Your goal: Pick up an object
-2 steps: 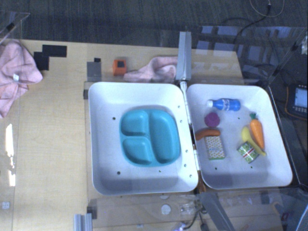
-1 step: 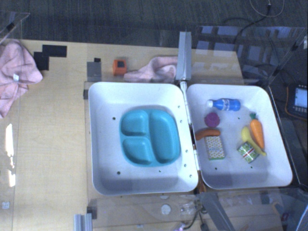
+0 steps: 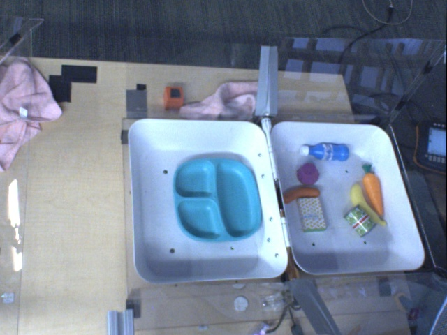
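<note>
Beside the blue tray, on its right, sits the second of 2 white bins. The tray itself has 3 compartments and lies in the middle of the left bin. The right bin holds 7 objects, all to the right of the tray.

- Blue-and-white bottle: lying on its side, right of the tray and above the level of its top edge.
- Purple round object: just below the bottle.
- Brown sausage: nearest of the 7 to the tray, level with its middle.
- Patterned packet: touching the sausage from below.
- Yellow banana and orange carrot: side by side, far right of the tray, the carrot farther out.
- Green box: tilted, at the banana's lower end.

Beyond the tray's far side, outside the bins, a pink cloth and an orange block rest on the bench. Another pink cloth lies far left of the tray.

Whether the gripper is released or clenched cannot be told; every object lies on the bin floor.
</note>
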Robot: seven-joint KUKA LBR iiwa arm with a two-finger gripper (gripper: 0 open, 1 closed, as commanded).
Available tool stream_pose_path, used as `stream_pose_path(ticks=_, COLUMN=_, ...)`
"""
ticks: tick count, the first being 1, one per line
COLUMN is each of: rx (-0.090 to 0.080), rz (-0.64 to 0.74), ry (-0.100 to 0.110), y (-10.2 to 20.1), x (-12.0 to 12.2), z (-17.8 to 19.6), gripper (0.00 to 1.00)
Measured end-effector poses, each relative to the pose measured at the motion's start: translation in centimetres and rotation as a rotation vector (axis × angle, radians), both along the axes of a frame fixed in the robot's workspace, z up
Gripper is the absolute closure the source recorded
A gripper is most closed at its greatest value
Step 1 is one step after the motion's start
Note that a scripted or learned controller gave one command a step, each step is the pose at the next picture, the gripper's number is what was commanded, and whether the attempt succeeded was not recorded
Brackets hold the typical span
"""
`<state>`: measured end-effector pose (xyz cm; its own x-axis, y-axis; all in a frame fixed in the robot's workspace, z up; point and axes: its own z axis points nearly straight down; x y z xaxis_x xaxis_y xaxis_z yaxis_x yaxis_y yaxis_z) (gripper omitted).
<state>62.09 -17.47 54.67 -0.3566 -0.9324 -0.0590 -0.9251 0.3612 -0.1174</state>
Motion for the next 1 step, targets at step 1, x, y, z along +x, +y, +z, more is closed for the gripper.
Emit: stream_pose_path(ticks=1, rx=0.001, rz=0.0, ry=-0.016, y=0.14, x=0.12, z=1.4, gripper=1.0)
